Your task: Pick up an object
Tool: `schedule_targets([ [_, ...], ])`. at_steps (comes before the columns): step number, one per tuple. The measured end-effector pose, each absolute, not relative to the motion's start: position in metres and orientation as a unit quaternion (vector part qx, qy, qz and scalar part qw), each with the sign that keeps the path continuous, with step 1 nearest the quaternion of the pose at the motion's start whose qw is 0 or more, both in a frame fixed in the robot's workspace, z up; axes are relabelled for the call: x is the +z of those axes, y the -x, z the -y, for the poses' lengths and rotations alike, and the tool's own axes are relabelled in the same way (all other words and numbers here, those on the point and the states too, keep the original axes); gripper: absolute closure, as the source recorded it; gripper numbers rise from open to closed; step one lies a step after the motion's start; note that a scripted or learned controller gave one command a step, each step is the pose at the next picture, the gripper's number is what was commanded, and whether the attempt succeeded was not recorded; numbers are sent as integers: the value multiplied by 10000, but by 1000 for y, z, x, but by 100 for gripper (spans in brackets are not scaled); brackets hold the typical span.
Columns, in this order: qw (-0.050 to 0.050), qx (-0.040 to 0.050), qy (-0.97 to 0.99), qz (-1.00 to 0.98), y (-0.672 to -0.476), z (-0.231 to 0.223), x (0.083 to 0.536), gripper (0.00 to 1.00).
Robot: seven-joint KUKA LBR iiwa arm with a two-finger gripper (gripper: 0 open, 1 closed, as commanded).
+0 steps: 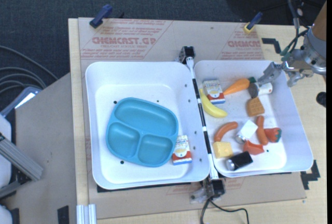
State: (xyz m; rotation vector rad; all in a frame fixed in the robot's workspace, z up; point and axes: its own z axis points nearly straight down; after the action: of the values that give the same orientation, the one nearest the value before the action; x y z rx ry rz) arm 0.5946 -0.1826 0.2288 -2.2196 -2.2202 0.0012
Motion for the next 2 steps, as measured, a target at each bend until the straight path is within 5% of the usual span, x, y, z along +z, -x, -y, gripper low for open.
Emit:
schedule_targets([
  [1,16,7,7075,7067,-605,191,96,0],
  [2,-2,2,7074,7068,-606,192,107,100],
])
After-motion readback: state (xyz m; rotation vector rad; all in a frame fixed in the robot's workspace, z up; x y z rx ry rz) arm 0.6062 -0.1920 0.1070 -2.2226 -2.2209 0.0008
